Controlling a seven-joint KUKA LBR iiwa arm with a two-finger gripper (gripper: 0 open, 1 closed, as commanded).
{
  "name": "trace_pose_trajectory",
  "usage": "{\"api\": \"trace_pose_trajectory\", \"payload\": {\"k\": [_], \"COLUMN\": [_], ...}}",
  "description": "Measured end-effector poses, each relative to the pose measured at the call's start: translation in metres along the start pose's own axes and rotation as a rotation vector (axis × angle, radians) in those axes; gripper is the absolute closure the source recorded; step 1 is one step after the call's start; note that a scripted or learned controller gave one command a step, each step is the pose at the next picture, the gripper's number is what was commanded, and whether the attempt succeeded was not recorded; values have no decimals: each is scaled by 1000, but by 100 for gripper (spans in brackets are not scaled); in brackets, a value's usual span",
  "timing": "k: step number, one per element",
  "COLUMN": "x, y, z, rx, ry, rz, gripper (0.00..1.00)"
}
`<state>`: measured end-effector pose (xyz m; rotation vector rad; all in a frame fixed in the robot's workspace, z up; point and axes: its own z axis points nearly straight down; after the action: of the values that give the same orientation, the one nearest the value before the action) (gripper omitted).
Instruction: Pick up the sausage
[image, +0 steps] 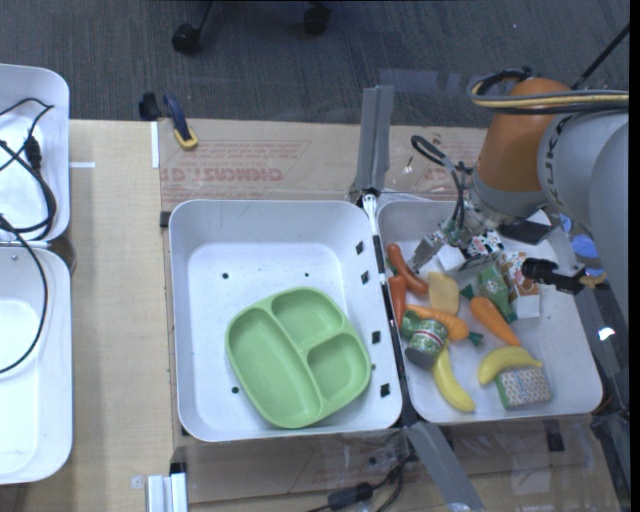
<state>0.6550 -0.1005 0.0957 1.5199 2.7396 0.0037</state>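
Camera view shows the arm reaching in from the right, its jaws low over the far part of the right bin, near that bin's left wall. I cannot tell whether they are open or closed, since the metal parts there blur into the clutter beneath them.

The sausage, a reddish-orange link, lies along the left wall of the right bin toward its far corner, just beside the jaws on their left. A second similar link sits next to it, nearer the middle of that wall. Nothing is visibly caught between the jaws, so the grasp looks not yet made.

The bin is crowded: a yellow block, a carrot, two bananas and a small can lie close together, which likely explains the approach from the far side, where the sausage has some free room.

The left bin holds a green divided plate, well apart from the action and probably a drop place
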Motion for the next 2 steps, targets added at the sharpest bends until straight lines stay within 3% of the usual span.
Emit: {"api": "trace_pose_trajectory", "payload": {"k": [1, 2], "x": [1, -6], "y": [-1, 2], "z": [1, 3], "rx": [2, 5], "ry": [2, 3], "rz": [0, 329], "gripper": [0, 0]}}
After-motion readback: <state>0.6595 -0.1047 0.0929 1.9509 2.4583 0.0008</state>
